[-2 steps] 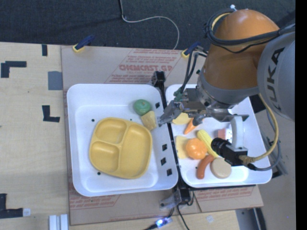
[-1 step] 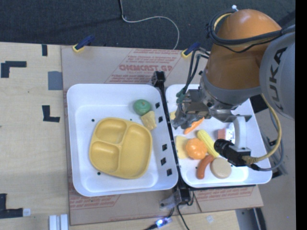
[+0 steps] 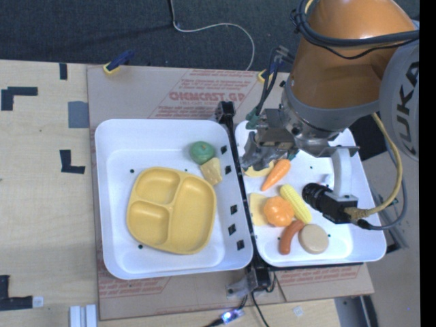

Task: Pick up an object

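My gripper (image 3: 261, 157) hangs low over the far left part of the right bin (image 3: 368, 252), close to the divider between the bins. An orange carrot (image 3: 276, 174) lies just right of it and in front of it, touching or nearly touching. Nearer the front of this bin lie a yellow corn cob (image 3: 295, 203), an orange pepper (image 3: 278, 211), a brown sausage (image 3: 289, 237), a round beige disc (image 3: 314, 239) and a flat yellow slice (image 3: 257, 206). The wrist hides the bin's far part. I see nothing held.
The left bin (image 3: 103, 182) holds a yellow divided plate (image 3: 170, 210), a green round item (image 3: 201, 151) and a pale yellow wedge (image 3: 212, 172) near the divider. Both bins rest on a cardboard sheet (image 3: 150, 94). A white cable (image 3: 204, 27) runs behind.
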Available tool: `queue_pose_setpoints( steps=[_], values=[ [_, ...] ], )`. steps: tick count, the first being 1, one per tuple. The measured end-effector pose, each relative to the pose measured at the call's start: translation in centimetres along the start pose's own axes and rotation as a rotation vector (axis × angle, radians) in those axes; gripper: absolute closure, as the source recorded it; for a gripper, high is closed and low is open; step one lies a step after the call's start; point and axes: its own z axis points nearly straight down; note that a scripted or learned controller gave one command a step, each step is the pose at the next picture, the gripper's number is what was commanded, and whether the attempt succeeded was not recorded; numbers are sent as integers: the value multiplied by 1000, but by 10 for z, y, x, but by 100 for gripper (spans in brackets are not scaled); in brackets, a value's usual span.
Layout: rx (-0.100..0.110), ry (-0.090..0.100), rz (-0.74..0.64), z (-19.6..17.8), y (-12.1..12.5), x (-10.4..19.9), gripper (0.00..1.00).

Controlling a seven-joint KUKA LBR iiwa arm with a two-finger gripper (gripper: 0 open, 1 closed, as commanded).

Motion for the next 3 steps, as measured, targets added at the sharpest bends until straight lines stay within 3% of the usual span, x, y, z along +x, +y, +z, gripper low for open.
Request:
queue_pose_setpoints(
  steps=[1, 2, 3],
  values=[
    [12, -3, 10, 101, -1, -68, 100],
    [-3, 2, -2, 23, 2, -18, 100],
    [-2, 0, 1, -33, 0, -20, 100]
  ],
)
